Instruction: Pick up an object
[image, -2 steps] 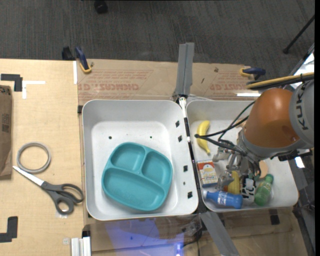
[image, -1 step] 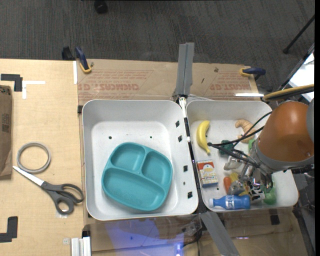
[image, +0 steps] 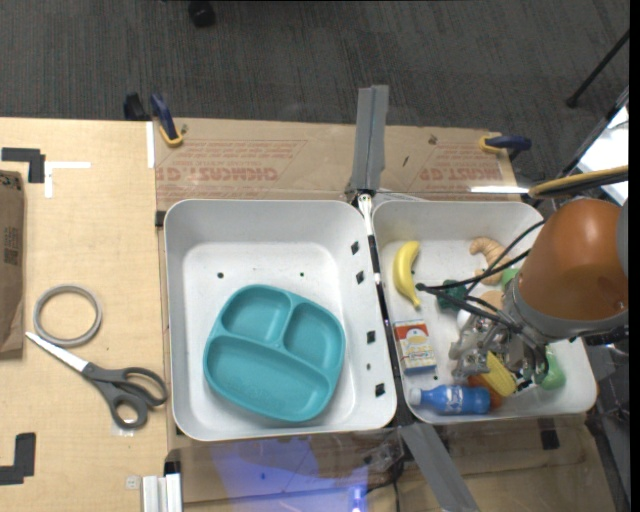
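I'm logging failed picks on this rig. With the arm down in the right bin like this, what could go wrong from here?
1. The gripper sits amid packed clutter; an orange item and green item crowd it, so it may close on two things or none.
2. The blue bottle lies on its side nearby and might roll if nudged.
3. The small box and banana lie close by; a sweep could shove them against the bin wall.

The teal divided plastic tray (image: 275, 352) looked smooth and matt; the shallow white plastic bins (image: 180, 300) glossy; the pale wooden bench (image: 80, 250) matt.
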